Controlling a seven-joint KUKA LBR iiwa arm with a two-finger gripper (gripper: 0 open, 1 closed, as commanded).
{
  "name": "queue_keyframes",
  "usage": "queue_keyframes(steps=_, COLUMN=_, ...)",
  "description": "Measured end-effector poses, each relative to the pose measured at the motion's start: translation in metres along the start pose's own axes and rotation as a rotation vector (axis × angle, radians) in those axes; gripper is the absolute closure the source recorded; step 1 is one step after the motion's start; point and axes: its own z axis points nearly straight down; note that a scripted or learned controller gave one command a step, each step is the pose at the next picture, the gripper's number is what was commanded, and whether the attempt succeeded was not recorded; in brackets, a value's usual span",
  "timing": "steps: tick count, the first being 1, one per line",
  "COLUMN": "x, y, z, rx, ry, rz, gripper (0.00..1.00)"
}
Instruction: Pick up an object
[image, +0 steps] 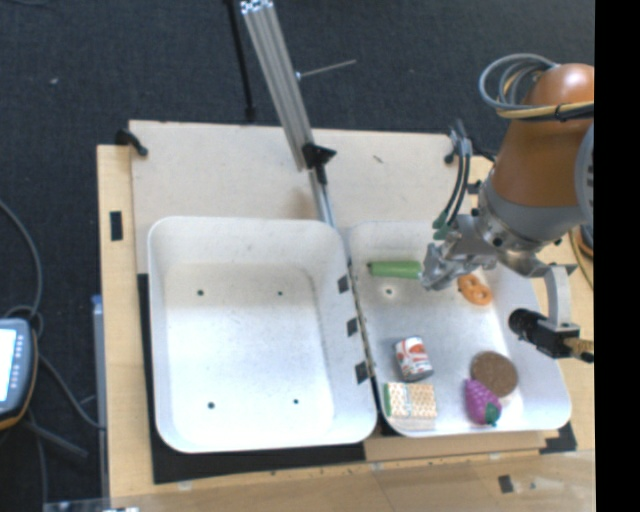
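**Green stick lay under the descending hand**

Green stick rested near the far edge of the right bin, its long axis running left to right, one end toward the wall shared with the left bin. Hand hovered at its right end, seemingly lined up for a grasp; whether it was spread or pressed together could not be told. Orange piece lay just beside it.

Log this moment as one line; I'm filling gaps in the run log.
gripper low in right bin, at green stick's right end | grasp unconfirmed | orange piece, can lying nearby
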Motion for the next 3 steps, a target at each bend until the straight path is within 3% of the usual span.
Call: queue_keyframes(steps=3, x=0.136, y=-0.004, z=0.043, rx=0.002, ry=0.000, rz=0.001, gripper=1.00)
